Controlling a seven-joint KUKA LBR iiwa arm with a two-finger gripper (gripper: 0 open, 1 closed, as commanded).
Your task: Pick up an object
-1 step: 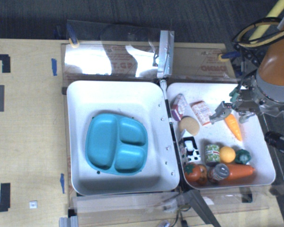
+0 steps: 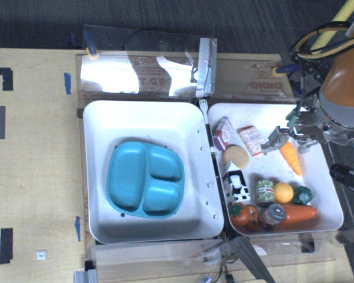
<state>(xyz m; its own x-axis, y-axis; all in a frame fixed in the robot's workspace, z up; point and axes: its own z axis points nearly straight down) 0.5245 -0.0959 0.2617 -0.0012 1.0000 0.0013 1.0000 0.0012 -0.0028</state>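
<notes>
My gripper (image 2: pixel 289 139) hangs over the upper right part of the right bin (image 2: pixel 336 217), with its fingers spread open. A small orange carrot (image 2: pixel 292 160) lies just under it, its top end reaching up between the fingertips. I cannot tell whether they touch it. A white and red packet (image 2: pixel 251 140) lies just left of the gripper. Further left are a purple packet (image 2: pixel 224 131) and a beige round piece (image 2: pixel 236 156).
Along the right bin's near side lie a black and white toy (image 2: pixel 237 184), a green can (image 2: pixel 264 191), a yellow ball (image 2: pixel 283 192), a green piece (image 2: pixel 302 195), a red tomato (image 2: pixel 243 215) and a long orange carrot (image 2: pixel 296 214). The left bin (image 2: pixel 97 122) holds a blue divided plate (image 2: pixel 146 178).
</notes>
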